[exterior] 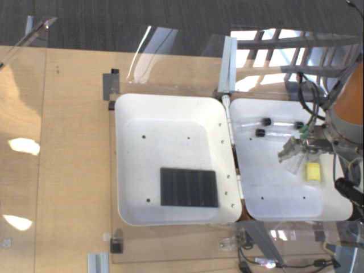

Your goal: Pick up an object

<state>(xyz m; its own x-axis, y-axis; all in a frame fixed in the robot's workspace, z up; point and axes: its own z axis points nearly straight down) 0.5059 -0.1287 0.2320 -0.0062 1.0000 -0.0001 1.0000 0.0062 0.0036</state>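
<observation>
Because the task names no particular object, the first risk is a poor choice of target. Nearest the camera, in the left bin (128, 152) that touches the right bin (267, 203) along one side wall, a black ribbed pad (189, 187) lies flat on the floor. It looks too low and broad for a pinch, so a try there would likely slide off.

Inside the right bin, on the arm's side and towards the near wall, sits a small yellow block (313, 172). It is probably the easiest thing to pick. The grey head that carries the jaws hangs just beyond the block and to one side, not over it. Whether the jaws are spread or pressed together cannot be told, and nothing is seen between them. A straight descent from there would probably land on the bare floor of the right bin, or clip the block's edge and knock it away.

A crumpled clear piece (293, 162) lies beside the block under that head. It could be caught instead, or foul the grip.

Farther back in the right bin, clear tubes with black caps (265, 121) lie near the far wall. They are round and see-through, so they may roll. Cables (310, 104) hang from the arm (348, 104) over the far corner and could snag.
</observation>
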